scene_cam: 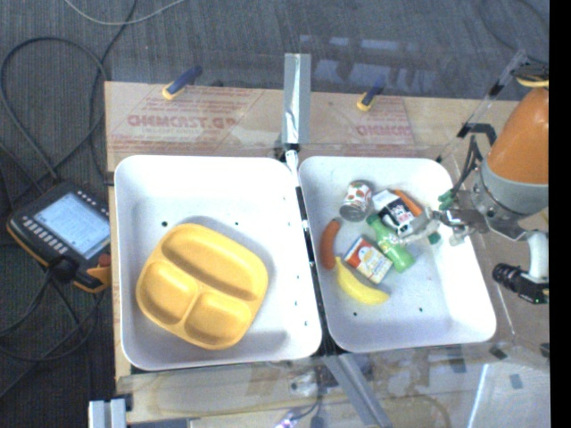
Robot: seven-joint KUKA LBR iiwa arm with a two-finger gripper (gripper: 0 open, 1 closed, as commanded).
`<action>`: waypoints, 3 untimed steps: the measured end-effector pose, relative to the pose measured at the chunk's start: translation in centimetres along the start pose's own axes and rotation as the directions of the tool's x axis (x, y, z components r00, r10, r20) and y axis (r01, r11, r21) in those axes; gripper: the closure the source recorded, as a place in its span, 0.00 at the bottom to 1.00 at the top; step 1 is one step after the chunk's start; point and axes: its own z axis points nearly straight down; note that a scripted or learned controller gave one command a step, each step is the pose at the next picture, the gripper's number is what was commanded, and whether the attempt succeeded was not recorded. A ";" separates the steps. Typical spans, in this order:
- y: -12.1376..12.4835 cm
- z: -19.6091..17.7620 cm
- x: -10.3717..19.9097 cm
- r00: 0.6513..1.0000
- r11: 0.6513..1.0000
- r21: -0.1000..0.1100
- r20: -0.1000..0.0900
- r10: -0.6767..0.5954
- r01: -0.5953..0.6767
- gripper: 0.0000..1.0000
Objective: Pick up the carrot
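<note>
Reaching: carrot (329, 242) by left wall of right bin (464, 324), to be approached clear of banana (360, 288).
Claw: gripper (434, 224) state cannot be told.

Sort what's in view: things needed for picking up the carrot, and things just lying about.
For the job:
carrot
gripper
right bin

Lying about:
yellow tray
left bin
banana
can
green bottle
small carton
</note>
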 end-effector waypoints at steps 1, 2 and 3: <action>7.7 1.7 -3.8 0.958 0.958 0.001 0.004 -0.288 0.288 0.00; 11.1 7.4 -3.5 0.988 0.988 -0.018 0.002 -0.156 0.156 0.00; 5.8 6.4 -3.8 0.906 0.906 -0.001 0.004 -0.422 0.422 0.00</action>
